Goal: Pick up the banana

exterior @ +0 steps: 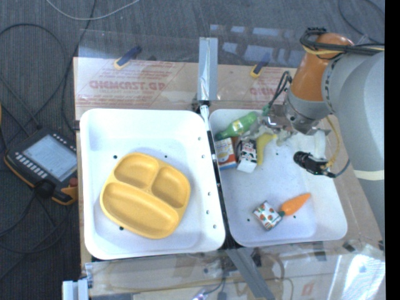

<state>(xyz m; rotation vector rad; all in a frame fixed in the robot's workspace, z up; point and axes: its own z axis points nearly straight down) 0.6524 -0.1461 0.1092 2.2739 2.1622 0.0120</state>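
just now the gripper (273, 125) hangs low at the far end of the right bin (312, 233); how it is set i cannot tell. the banana (263, 145), pale yellow, lies right beneath it, between a small carton (248, 155) and the wrist. likely light, firm and smooth-skinned, so take it across the middle, clear of the green bottle (237, 126)

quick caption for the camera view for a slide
Gripper low over the banana among clutter at the back of the right bin; yellow tray in the left bin.
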